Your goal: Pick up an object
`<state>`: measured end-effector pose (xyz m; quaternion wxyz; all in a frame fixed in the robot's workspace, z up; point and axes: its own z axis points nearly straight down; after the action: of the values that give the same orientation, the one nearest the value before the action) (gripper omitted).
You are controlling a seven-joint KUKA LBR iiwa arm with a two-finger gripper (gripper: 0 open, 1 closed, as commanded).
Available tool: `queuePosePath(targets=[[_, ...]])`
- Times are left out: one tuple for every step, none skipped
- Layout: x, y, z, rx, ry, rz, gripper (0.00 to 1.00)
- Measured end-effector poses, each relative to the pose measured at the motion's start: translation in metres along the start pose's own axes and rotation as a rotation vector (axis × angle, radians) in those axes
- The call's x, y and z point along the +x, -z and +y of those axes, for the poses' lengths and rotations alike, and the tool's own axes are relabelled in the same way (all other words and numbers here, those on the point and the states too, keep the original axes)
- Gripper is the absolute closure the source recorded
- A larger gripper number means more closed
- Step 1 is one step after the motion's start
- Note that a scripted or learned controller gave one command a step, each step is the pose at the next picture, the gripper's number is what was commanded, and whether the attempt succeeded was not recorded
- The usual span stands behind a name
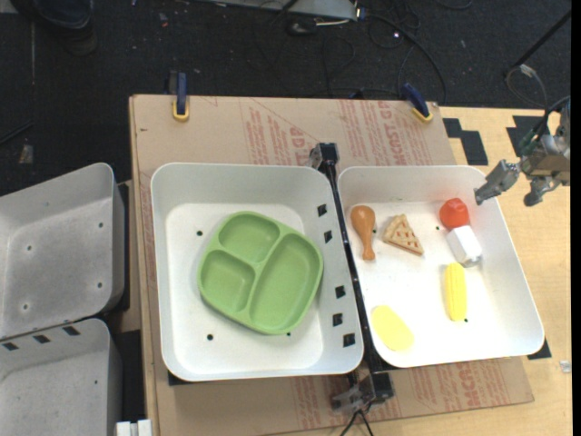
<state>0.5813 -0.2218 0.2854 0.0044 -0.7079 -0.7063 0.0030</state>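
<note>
The right bin (517,271) holds several toy foods: a brown drumstick (364,229), a tan wedge-shaped slice (402,234), a red-and-white piece (459,231), a yellow corn cob (456,292) and a flat yellow oval (392,328). My gripper (514,187) hovers at the far right, over the bin's upper right corner, just right of the red-and-white piece. It is open with nothing between its fingers (493,183).
A green divided plate (261,272) lies in the left bin (182,243). The bins stand on a cardboard sheet (272,125) held by clamps at the back. Grey perforated trays (54,243) sit off to the left.
</note>
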Motion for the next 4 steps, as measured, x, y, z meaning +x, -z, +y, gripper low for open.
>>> queuePosePath(targets=[[0.001, 0.006, 0.002, -0.011, 0.003, -0.003, 0.00], [0.006, -0.038, -0.001, -0.006, 0.002, -0.001, 0.00], [0.012, -0.098, 0.006, -0.005, 0.005, 0.000, 0.00], [0.013, -0.155, -0.005, -0.005, 0.001, -0.001, 0.00]])
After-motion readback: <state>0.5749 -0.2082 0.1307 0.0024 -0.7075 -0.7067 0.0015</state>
